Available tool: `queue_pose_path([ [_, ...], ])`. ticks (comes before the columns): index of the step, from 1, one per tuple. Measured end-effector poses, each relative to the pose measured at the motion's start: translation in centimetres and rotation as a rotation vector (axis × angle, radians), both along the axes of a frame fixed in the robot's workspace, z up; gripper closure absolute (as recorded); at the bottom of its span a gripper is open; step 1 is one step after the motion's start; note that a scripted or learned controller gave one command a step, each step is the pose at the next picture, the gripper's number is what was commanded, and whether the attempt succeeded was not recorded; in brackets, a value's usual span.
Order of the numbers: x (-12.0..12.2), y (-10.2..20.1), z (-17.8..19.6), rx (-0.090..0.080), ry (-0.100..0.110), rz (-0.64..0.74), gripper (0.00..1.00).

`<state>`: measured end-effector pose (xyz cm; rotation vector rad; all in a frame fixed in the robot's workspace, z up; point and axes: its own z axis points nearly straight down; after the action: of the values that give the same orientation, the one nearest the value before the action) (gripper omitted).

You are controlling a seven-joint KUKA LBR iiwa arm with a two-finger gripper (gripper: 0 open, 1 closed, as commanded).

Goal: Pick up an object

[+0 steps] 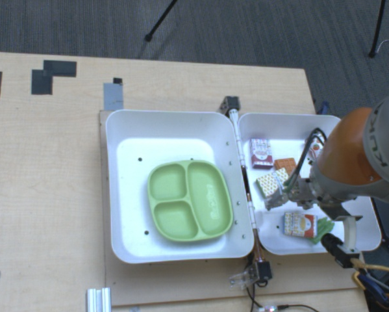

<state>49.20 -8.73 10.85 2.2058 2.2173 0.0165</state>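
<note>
My gripper (280,197) hangs low over the middle of the right bin (369,239), below the arm's orange band (350,155). Just beside its tip, toward the upper left, lies a green-and-white checkered packet (267,184). A red-and-white small box (261,153) lies at the far side of the bin, with an orange packet (285,164) next to it. Nearer the front lie a colourful pouch (299,225) and a green item (324,227). The arm hides part of the bin's right side.
The left bin (129,174) holds a light green divided plate (191,200). A raised divider (241,168) runs between the two bins. Black and grey markers (51,77) lie on the wooden bench at the far left.
</note>
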Motion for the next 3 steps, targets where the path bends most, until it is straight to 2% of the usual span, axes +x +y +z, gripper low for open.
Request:
queue_pose_path([
  [1,-0.3,0.2,-2.2,0.001,0.01,-0.005,0.0],
  [2,-0.1,0.3,-1.0,0.001,0.004,-0.003,1.0],
  [3,-0.1,0.3,-1.0,0.001,0.004,-0.003,0.0],
])
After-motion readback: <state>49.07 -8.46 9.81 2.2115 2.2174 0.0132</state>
